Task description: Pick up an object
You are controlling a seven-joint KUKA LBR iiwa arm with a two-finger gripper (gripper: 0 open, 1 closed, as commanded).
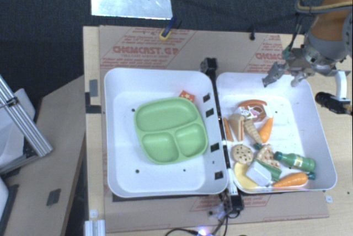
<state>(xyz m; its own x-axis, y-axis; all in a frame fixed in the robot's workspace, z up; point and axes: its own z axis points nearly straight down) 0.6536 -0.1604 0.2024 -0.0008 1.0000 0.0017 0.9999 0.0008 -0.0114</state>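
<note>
Nearest the camera, along the front edge of the right bin (322,144), an orange carrot (290,179), a green bottle (295,161) and a small grey block (258,174) are lying packed together, with a round cookie (241,154) just behind them; further back a second carrot (266,129) and a curved sausage (252,103) are resting among smaller food pieces too crowded to name. In the left bin (118,119) a green divided plate (170,130) is sitting with a small red-and-orange item (186,96) at its far rim. At the far right the gripper (286,76) is hovering over the bare back corner of the right bin, fingers spread apart and holding nothing. The pick is judged to be at its approach stage: the next move is calling for travel toward the pile and a descent onto one separable piece. The arm's upper part is running out of the picture, and the overlapping toys are hiding one another's edges
</note>
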